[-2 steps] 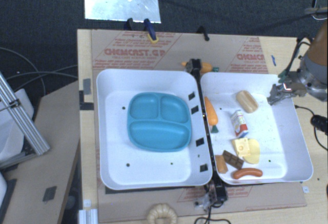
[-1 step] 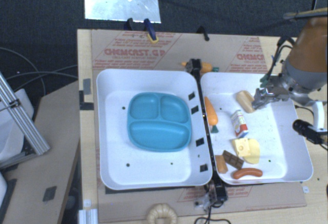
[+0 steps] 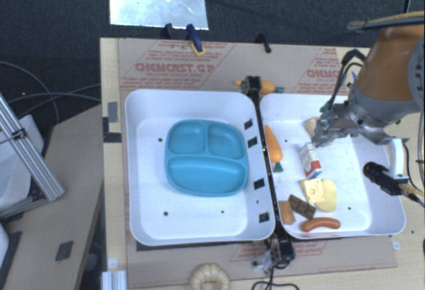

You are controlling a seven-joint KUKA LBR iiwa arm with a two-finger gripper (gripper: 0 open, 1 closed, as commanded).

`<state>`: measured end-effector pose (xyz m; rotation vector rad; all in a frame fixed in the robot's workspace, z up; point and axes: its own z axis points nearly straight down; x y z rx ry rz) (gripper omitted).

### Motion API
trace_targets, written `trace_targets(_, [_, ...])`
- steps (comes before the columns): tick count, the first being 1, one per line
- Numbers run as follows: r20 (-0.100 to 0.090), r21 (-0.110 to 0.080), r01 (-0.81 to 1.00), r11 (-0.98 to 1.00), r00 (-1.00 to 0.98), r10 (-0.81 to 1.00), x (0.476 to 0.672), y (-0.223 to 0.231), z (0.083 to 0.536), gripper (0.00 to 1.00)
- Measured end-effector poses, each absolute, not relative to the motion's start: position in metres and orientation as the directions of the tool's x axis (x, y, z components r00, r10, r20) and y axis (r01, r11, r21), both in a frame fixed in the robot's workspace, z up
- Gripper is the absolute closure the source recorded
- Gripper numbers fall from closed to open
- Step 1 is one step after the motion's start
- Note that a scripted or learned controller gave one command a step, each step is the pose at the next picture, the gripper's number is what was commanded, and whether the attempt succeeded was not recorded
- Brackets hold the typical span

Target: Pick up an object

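The grey arm with its orange band reaches in over the right-hand shallow white bin (image 3: 382,219), and its two-finger gripper (image 3: 323,129) hangs low near that bin's far edge, just beside a small pale lump (image 3: 311,125) that I cannot name. Whether the gripper is wide, narrow or closed on anything I cannot tell; the wrist and cabling crowd that spot.

As I judge it, the pick is not yet done: nothing is visibly lifted, and every item lies on the bin floor. An orange carrot-shaped toy (image 3: 273,143) lies along the bin's left wall, a small white-and-red carton (image 3: 309,158) sits just near of the gripper, a yellow cheese-like wedge (image 3: 321,194) lies toward the middle, and a brown chocolate-like bar (image 3: 301,206) and a red sausage (image 3: 321,223) rest near the near edge. Which of them the gripper is after I cannot say, though the pale lump and the carton are closest.

The left-hand white bin (image 3: 149,216) carries a blue divided plastic plate (image 3: 204,156) at its middle
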<state>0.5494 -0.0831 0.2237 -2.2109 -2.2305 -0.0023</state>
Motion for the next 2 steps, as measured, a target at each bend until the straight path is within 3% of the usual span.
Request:
trace_targets(1, [0.002,0.001,1.0,0.01,-0.01,1.0,0.546,-0.035,0.227,1.0])
trace_targets(2, [0.003,0.0,1.0,0.011,-0.011,1.0,0.528,0.02,0.236,1.0])
